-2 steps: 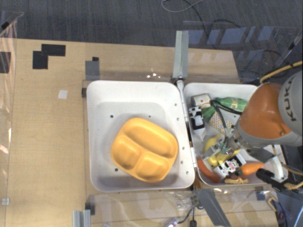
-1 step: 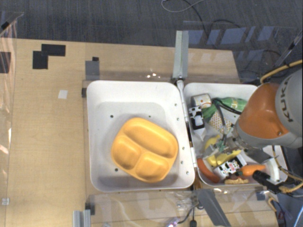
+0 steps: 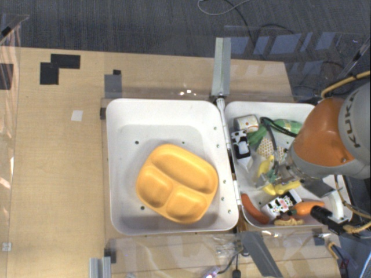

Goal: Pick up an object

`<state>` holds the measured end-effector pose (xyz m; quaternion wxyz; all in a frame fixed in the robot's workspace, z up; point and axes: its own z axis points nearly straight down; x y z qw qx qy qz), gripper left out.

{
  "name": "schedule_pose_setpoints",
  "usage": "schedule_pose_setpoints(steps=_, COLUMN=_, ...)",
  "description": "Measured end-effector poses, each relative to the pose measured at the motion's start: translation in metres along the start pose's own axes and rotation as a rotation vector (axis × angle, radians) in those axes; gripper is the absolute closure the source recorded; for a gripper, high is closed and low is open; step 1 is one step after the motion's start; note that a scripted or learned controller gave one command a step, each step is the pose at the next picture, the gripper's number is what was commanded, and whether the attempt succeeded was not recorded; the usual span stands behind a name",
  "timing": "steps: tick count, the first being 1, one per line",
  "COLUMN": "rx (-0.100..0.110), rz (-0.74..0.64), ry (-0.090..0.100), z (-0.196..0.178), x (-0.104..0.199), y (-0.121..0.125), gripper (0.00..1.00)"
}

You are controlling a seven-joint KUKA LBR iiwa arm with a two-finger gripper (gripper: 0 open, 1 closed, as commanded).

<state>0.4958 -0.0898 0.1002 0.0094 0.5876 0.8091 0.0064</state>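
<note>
Yellow moulded plastic dominates what I see: a three-compartment tray (image 3: pixel 177 182), glossy and round-cornered, lies tilted in the middle of the left bin (image 3: pixel 119 155). I take that tray as my landmark. On all sides of it the bin's smooth white floor shows bare, with the widest open margin on its far and left sides and a narrower strip between it and the near wall. Right of the tray, past the raised rim where the two bins meet, the right bin (image 3: pixel 301 108) is crowded with small things: a white box with dark print (image 3: pixel 246 123) at the far end, a green-leafed piece (image 3: pixel 288 125) beyond it, a limp yellow item (image 3: pixel 265 168), a red-orange rounded shape (image 3: pixel 253 208) against the near wall and an orange carrot-like piece (image 3: pixel 306 207) further right. There is little free floor there. The arm's orange band (image 3: pixel 322 135) hangs over that bin's right half, and the gripper (image 3: pixel 282 175) is down among the clutter by the yellow item; whether it is released or clenched I cannot tell from this angle. The bench (image 3: pixel 52 172) left of the tray is plain tan board.
</note>
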Motion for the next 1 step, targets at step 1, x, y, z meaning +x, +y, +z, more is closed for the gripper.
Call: schedule_pose_setpoints(steps=1, rx=0.021, rz=0.545, ry=0.001, z=-0.0831, x=0.0497, y=0.0104, gripper=1.00)
